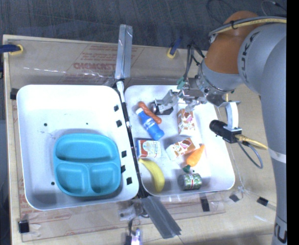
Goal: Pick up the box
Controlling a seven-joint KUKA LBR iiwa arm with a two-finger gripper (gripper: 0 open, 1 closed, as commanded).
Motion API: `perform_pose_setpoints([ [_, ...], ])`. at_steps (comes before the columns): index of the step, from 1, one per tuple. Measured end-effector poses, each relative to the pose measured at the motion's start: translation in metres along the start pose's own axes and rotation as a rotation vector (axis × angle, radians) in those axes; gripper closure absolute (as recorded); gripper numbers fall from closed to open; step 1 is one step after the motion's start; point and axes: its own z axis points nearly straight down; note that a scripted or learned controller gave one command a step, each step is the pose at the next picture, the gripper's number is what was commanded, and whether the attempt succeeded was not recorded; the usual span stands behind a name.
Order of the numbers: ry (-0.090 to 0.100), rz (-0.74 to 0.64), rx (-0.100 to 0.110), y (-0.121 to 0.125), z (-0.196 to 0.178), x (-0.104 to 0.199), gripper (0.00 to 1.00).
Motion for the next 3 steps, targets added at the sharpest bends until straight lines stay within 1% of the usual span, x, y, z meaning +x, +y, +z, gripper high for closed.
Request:
perform_pose_setpoints([
  [1,0.0,-0.088,-0.002,-0.071,0.125,0.023,0.0],
  [2,-0.026,-0.078,-0.011,-0.071,0.113,0.009,1.0],
  [3,-0.015,-0.089,-0.007,-0.071,0.114,0.018,0.0],
])
